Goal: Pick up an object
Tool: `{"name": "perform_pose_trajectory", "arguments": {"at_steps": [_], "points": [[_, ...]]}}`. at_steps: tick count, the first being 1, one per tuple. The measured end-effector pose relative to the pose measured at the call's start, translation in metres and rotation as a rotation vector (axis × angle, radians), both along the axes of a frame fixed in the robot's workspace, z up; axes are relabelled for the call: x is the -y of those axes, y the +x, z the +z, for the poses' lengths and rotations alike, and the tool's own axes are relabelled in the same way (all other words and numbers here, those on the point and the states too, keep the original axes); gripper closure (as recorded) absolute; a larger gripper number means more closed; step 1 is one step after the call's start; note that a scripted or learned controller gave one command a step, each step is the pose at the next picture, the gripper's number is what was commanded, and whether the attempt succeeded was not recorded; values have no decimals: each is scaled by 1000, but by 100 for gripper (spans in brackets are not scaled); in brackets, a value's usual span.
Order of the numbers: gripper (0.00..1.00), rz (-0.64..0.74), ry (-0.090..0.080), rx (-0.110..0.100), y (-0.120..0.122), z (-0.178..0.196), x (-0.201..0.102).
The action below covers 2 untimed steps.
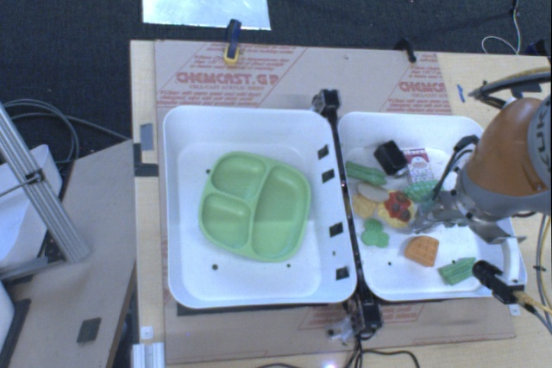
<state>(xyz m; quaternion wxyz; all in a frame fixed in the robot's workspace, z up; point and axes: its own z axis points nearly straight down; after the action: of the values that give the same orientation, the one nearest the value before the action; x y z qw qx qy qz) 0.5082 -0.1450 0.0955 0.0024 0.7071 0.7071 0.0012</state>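
The right bin (483,129) holds several small toys: a black block (390,157), a red and white carton (418,165), a green pod (366,172), a yellow piece (369,205), a red piece (398,205), a green clover shape (374,234), an orange waffle-like piece (422,251) and a green piece (457,271). My gripper (426,217) hangs low in this bin, just right of the red piece and above the orange one. The wrist hides whatever lies directly under it.
The left bin (185,185) holds a light green divided plate (255,205). A black clamp strip (338,185) runs along the seam between the bins. The arm's orange and grey body (511,161) covers the right bin's right side.
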Motion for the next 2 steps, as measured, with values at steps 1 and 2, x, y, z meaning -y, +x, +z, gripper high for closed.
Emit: {"name": "perform_pose_trajectory", "arguments": {"at_steps": [1,2], "points": [[0,0,0,-1,0,0,0],[0,6,-1,5,103,-2,11]]}}
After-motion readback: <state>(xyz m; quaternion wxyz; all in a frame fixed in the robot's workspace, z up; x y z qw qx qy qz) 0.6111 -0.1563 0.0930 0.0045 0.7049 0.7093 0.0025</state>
